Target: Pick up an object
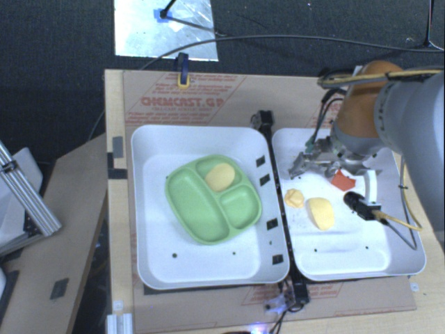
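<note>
Big yellow lump [321, 213] lies in the right bin [348, 259], near the claw [302, 165]; how open the claw is I cannot tell. The step looks like approach; next it must lower onto the lump.

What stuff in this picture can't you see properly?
- Red piece, camera view: the gripper overlaps its top, so its whole shape is hidden.
- Right bin: the arm hides its far right corner.
- The arm itself: cut off by the picture's right edge.
- Yellow lump on the green plate: too small and blurry to name.
</note>
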You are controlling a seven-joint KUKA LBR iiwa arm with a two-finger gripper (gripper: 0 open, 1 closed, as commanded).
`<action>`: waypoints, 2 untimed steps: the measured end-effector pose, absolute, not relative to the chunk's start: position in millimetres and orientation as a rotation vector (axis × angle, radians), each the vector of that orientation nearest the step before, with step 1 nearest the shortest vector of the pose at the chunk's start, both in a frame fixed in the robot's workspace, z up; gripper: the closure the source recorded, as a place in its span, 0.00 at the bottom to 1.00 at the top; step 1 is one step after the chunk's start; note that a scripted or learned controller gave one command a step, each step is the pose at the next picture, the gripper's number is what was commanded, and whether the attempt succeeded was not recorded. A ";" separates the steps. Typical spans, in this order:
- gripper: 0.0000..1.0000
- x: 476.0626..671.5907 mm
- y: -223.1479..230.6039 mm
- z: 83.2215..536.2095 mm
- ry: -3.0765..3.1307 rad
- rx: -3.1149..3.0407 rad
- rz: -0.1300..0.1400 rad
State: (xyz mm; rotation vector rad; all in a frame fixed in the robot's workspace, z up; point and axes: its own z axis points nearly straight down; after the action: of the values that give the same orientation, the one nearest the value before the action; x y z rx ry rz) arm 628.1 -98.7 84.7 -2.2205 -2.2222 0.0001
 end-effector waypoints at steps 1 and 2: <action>1.00 629.7 -99.1 98.0 -2.224 -2.225 -0.005; 1.00 628.1 -100.6 142.3 -2.223 -2.226 -0.005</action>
State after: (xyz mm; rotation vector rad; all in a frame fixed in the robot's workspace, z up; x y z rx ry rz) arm 628.1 -100.6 142.3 -2.2262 -2.2232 -0.0054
